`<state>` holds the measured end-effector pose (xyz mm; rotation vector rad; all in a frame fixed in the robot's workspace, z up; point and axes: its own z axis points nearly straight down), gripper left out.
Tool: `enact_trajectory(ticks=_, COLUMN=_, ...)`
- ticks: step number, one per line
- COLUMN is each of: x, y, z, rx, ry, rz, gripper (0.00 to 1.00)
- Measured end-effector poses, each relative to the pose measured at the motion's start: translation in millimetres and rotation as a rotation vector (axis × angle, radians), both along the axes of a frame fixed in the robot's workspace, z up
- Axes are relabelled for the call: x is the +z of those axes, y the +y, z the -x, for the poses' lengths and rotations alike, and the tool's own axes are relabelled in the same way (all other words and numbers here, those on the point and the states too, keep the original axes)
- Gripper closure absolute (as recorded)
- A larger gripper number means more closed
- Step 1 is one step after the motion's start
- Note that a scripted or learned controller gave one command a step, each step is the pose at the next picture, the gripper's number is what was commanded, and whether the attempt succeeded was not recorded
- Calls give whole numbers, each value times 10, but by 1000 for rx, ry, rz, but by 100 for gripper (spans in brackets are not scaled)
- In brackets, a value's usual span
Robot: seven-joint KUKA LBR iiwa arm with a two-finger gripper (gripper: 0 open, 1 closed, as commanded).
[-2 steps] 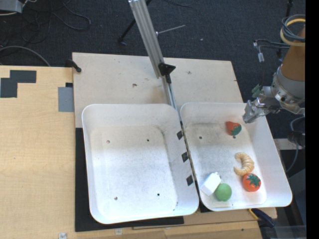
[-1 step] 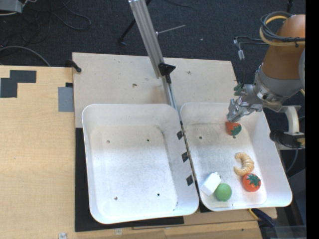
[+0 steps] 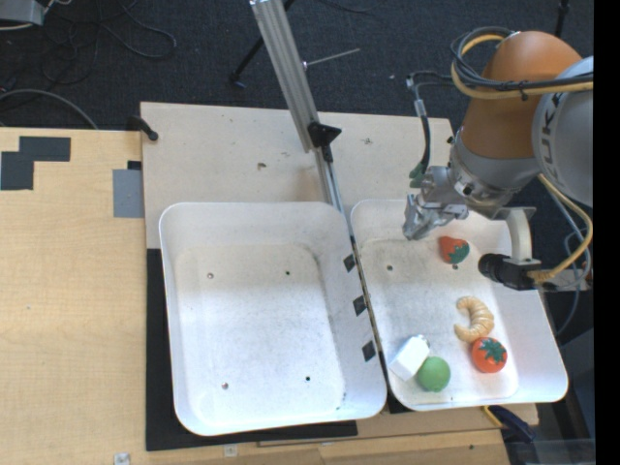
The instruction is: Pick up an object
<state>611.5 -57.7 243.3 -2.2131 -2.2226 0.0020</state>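
Now we watch the gripper (image 3: 418, 226) hang over the right bin (image 3: 542, 371); whether its jaws are apart, we cannot tell. Our worry: a straight drop likely closes on bare floor, since the strawberry (image 3: 452, 250) sits just beside the jaws, arm-side. Croissant (image 3: 474, 318), tomato (image 3: 489, 355), block (image 3: 410, 356) and lime (image 3: 433, 373) lie well beyond.
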Motion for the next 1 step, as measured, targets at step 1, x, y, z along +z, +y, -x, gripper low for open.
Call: enact_trajectory(ticks=1, x=-87, y=525, z=-1, rx=0, ry=0, rz=1, gripper=100)
